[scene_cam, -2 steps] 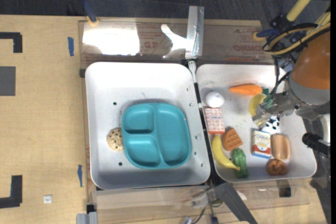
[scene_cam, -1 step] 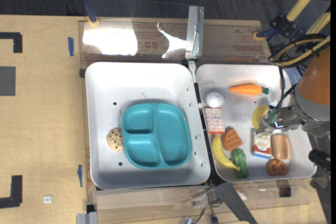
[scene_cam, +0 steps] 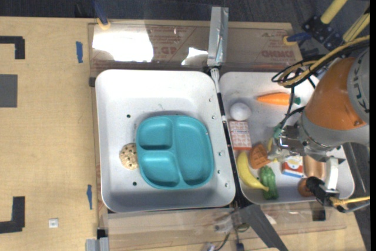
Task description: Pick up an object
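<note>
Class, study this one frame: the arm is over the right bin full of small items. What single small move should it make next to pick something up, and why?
Probably a short straight descent. The arm hangs over the right bin, its wrist above the cluster of banana, green pepper and orange item. The pincer itself is hidden, so it seems best to lower onto whichever item lies beneath.

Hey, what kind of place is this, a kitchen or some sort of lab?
Most likely a robot test bench in a lab, not a kitchen. A grey and orange robot arm reaches over two white bins on a wooden bench, one holding what look like toy foods such as a banana and a carrot.
</note>
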Tool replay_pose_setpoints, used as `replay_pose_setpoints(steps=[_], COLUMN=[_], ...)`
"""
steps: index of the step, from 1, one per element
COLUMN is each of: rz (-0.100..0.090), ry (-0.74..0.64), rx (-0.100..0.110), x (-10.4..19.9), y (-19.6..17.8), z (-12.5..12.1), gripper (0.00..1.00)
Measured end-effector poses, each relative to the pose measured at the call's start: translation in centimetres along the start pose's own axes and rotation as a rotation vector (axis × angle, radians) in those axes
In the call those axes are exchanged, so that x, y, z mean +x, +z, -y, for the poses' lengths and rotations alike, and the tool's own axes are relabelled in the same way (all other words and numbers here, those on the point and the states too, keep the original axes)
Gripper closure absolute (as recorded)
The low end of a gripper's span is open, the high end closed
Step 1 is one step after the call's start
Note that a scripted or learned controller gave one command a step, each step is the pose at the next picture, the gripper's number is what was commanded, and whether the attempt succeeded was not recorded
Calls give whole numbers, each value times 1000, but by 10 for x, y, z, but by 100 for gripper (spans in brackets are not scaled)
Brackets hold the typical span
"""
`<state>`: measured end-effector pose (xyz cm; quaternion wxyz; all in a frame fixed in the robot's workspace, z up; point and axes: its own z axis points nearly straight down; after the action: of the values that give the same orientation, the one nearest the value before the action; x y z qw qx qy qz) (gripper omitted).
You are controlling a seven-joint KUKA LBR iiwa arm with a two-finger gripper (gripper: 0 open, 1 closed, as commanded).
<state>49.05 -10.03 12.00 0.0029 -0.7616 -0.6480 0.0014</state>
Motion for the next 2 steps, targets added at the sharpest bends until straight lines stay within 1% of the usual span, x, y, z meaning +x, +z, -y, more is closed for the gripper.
replay_pose_setpoints(steps=[1,2], rz=[2,-1], ry=[-51,-127], rx=[-8,-8], x=[8,107], y=[-29,-67], z=[-2,29], gripper=[100,100])
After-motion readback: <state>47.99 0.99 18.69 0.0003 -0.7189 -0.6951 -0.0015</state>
